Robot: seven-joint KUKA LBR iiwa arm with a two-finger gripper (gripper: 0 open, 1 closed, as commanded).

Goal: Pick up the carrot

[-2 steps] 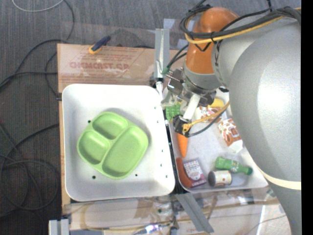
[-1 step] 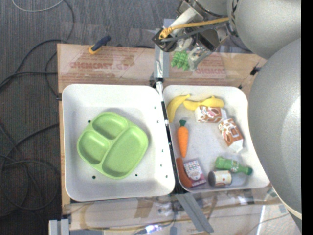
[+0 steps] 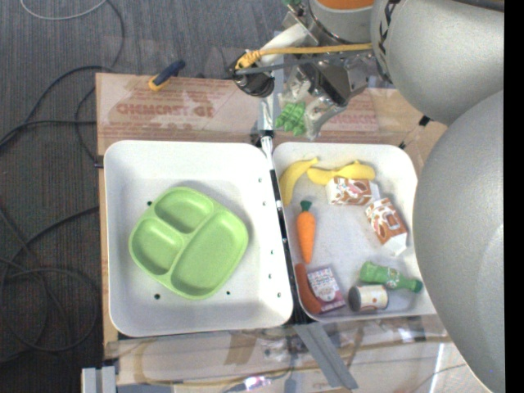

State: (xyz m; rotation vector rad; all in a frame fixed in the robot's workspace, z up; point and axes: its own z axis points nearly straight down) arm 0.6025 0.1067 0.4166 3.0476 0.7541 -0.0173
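Partly hidden gripper (image 3: 304, 115) beyond the bin, carrot (image 3: 306, 231) unobstructed.

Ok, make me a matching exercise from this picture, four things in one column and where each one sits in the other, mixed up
Things:
1. carrot
2. green divided plate
3. bananas
4. green bottle

Places:
A. left bin, near its middle
B. right bin, far end, just beyond the carrot's leafy top
C. right bin, beside the wall shared with the left bin
D. right bin, near end, by the small can

Pairs: 1-C, 2-A, 3-B, 4-D
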